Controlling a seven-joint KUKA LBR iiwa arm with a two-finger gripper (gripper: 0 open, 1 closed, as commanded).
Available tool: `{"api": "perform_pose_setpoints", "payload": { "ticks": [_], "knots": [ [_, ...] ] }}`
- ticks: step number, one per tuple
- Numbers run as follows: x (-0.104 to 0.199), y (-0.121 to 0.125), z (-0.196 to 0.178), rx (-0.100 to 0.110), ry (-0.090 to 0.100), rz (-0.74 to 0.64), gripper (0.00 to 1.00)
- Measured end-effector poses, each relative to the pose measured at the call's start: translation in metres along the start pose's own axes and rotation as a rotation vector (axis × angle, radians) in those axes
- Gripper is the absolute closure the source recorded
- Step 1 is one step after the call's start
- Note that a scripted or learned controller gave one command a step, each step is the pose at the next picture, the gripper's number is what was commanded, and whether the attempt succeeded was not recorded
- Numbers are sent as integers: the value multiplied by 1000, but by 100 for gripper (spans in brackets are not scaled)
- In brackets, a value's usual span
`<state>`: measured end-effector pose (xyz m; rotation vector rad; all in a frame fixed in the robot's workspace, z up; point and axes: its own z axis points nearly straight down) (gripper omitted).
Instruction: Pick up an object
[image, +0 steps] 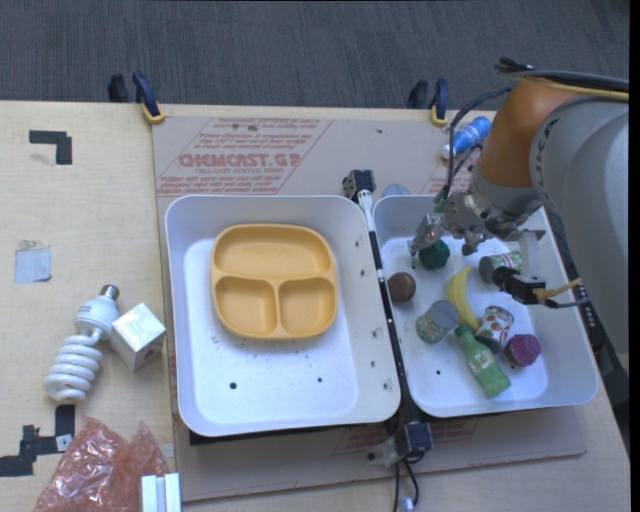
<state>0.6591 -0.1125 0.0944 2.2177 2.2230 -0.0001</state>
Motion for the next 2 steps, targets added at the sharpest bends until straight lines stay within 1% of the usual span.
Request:
{"api": "perform_pose_setpoints", "payload": {
  "ticks": [1, 2],
  "knots": [
    [13, 0, 2, 1, 0, 0, 0],
    [18, -17, 2, 2, 0, 4, 0]
  ]
}}
